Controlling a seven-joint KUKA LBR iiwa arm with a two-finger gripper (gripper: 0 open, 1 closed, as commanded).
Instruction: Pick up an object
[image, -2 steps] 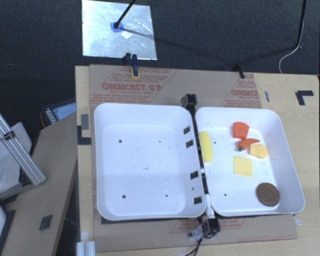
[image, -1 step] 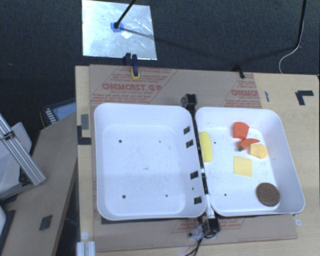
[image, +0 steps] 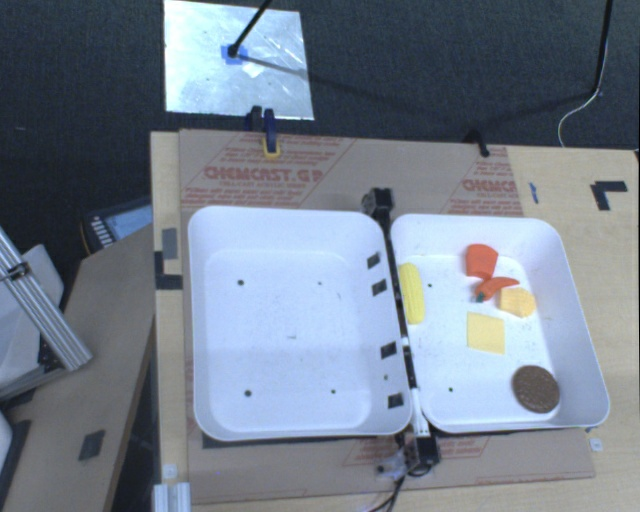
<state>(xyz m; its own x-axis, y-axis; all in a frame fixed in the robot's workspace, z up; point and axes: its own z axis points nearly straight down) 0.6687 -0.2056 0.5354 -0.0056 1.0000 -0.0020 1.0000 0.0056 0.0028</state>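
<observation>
The right bin (image: 575, 300) holds several small items. A yellow corn cob (image: 411, 292) lies along its left wall. An orange wedge (image: 480, 260) sits near the back, with a small orange carrot-like piece (image: 493, 287) just below it. A yellow-orange chunk (image: 518, 302) lies to the right of that. A flat yellow square (image: 487, 333) rests in the middle, and a brown round disc (image: 536, 388) sits near the front right corner.
The left bin (image: 290, 320) lies beside the right one, joined by black clips (image: 385, 320) along the shared wall. Both rest on a cardboard sheet (image: 330, 170) on the bench. A shiny metal plate (image: 238, 58) lies at the back left, an aluminium rail (image: 35, 300) at far left.
</observation>
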